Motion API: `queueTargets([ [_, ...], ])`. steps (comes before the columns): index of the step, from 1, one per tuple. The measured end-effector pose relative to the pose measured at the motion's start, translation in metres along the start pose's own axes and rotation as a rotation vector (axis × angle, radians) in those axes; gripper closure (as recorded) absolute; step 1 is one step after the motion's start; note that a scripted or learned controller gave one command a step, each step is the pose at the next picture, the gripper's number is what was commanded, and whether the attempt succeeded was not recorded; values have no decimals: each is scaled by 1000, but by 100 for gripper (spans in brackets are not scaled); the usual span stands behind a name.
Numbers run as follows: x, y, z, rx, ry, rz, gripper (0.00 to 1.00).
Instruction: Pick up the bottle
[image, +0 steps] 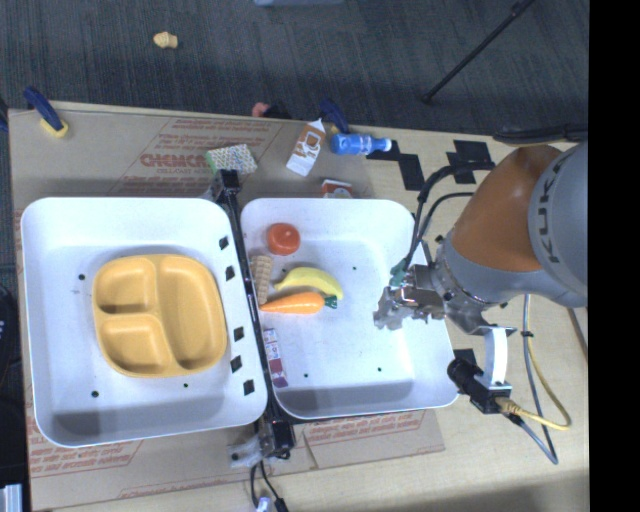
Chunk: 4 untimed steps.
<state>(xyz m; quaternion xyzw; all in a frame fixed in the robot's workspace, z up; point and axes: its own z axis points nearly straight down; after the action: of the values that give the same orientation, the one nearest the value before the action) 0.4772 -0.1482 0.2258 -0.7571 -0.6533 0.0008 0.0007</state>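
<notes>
Bottle (360, 145) lies on its side on the bench, beyond the right bin (345, 385) at its 12 o'clock, well apart from the gripper (392, 308). You cannot tell the gripper's finger state. At its 9 o'clock lie a carrot (293, 303) and banana (312, 281).

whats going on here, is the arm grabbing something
Nothing is grabbed yet. The grey arm's gripper hangs over the right side of the right white bin, apart from the toy banana, carrot and tomato there. The small blue bottle lies on the bench behind that bin, untouched.
</notes>
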Motion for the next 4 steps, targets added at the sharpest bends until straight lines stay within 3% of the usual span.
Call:
queueTargets([
  [1,-40,4,28,3,1,77,100],
  [2,-52,6,24,1,1,329,100],
  [3,-1,-1,48,3,3,90,100],
  [4,-28,3,8,2,1,258,100],
])
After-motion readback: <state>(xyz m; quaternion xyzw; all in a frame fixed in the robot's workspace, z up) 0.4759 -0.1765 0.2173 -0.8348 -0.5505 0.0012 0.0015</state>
